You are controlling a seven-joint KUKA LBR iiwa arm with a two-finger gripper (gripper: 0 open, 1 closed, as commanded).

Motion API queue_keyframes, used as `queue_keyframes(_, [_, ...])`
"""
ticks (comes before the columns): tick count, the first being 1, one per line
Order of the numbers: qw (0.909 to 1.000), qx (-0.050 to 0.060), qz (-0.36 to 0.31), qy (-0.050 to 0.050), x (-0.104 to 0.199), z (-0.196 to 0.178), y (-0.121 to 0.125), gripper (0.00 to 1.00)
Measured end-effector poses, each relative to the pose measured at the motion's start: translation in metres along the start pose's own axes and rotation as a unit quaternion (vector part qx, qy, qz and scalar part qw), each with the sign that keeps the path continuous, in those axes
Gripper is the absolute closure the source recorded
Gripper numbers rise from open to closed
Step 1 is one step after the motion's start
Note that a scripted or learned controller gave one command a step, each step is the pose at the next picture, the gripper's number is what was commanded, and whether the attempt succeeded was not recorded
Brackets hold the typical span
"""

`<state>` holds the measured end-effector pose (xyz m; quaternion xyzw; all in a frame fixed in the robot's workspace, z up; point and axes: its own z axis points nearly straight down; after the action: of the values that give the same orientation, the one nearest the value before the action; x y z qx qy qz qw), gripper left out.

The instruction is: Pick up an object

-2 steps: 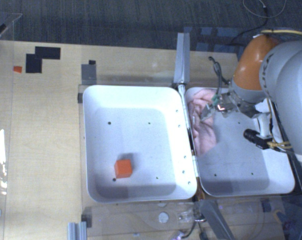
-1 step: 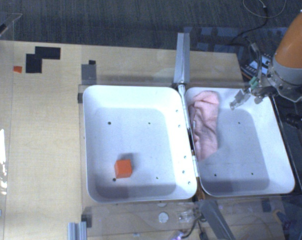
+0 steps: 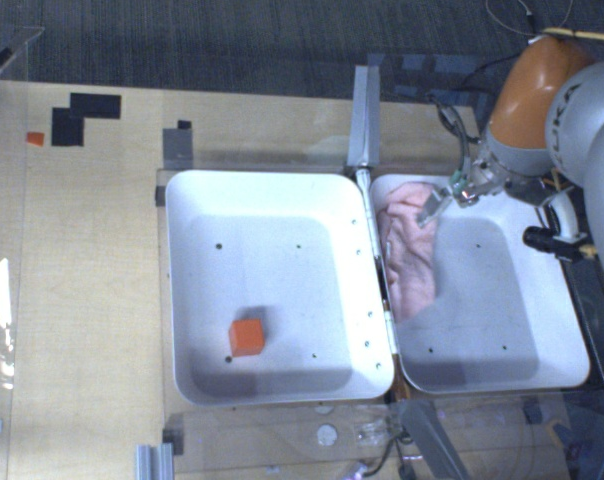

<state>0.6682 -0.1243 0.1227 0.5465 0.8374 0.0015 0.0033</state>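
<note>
Two shallow white bins side by side on a pale wooden bench (image 3: pixel 82 288), edges touching along a shared middle seam. Left bin (image 3: pixel 282 218): one small orange cube (image 3: pixel 247 337) on the floor, towards the near left corner, apart from every wall. Right bin (image 3: pixel 502 298): a crumpled pink cloth (image 3: pixel 407 258) bunched against the left wall, stretching from the far left corner to roughly halfway down that side, the remaining floor bare white with a grey shadow across it. Grey arm (image 3: pixel 582 118) reaching in from the right, orange band (image 3: pixel 532 93) above the wrist, thin cables looping off behind. Gripper (image 3: pixel 440 206) low over the far left part of the right bin, tipped down and leftward, right at the upper right edge of the pink cloth and seemingly touching its folds; whether clenched, released or grasping fabric, impossible to tell at this slant and blur. Nothing visibly lifted off the bin floor. Orange cube well apart from the gripper, across the seam. On the bench at far left, a black stepped shape (image 3: pixel 82 116) with a tiny orange square (image 3: pixel 35 139) just beside. Upright grey metal post (image 3: pixel 363 118) at the far end of the seam between the bins.
</note>
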Motion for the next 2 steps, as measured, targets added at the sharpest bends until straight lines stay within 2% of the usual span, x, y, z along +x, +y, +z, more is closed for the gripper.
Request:
queue_keyframes(1, [0.9992, 0.005, -0.039, -0.007, 0.0138, 0.0194, 0.0088, 0.00])
queue_keyframes(2, [0.9970, 0.009, -0.077, -0.006, 0.0148, 0.0246, 0.0063, 0.00])
